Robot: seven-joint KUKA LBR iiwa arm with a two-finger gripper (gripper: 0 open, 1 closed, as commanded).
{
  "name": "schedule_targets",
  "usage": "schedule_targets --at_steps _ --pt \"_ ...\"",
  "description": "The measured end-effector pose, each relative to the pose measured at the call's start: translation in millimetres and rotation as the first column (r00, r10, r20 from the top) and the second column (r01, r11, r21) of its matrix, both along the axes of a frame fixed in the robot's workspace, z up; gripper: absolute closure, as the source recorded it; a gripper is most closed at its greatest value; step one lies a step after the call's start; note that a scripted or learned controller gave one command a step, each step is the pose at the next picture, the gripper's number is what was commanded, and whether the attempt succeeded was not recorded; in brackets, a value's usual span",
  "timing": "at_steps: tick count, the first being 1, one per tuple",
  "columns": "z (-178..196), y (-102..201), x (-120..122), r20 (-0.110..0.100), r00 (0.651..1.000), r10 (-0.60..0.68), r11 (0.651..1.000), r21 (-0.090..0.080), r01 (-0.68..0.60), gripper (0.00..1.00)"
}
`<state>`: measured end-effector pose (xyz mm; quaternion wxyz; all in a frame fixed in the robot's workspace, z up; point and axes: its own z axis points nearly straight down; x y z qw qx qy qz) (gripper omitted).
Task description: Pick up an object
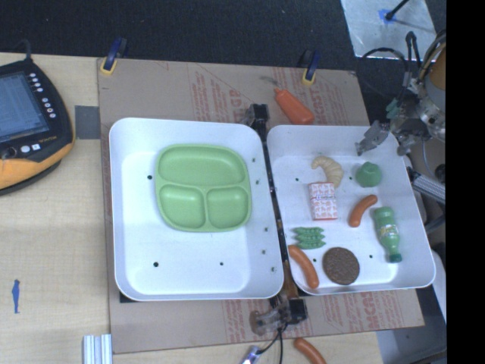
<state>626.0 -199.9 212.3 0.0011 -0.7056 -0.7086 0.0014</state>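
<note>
The right bin (409, 283) holds a pale croissant (328, 167), a round green piece (369, 174), a red-and-white carton (323, 201), an orange sausage (362, 210), a green bottle (386, 232), green pea pods (308, 237), a brown cookie (341, 265) and a second sausage (304, 268). My gripper (387, 141) hangs over the bin's far right corner, just beyond the round green piece. Its fingers stand apart, open, with nothing between them.
The left bin (132, 264) carries a green divided plate (203, 186). An orange carrot-like piece (293, 106) lies on the cardboard behind the bins, and a sausage (309, 349) lies in front. A teach pendant (30, 127) rests at the far left.
</note>
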Motion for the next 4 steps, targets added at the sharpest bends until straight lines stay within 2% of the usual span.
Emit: schedule_targets --at_steps 1,2,3,4 --pt "-63.8 75.3 -33.8 -0.003 1.0 0.002 1.0 0.001 -0.002 0.0" --pt "-121.6 100.2 -70.9 -0.003 1.0 0.0 1.0 0.0 0.0 0.0" --pt "-121.0 88.5 -128.9 0.0 1.0 0.001 1.0 0.0 -0.001 0.0" --pt "-120.4 58.7 -75.9 0.001 1.0 0.0 1.0 0.0 0.0 0.0"
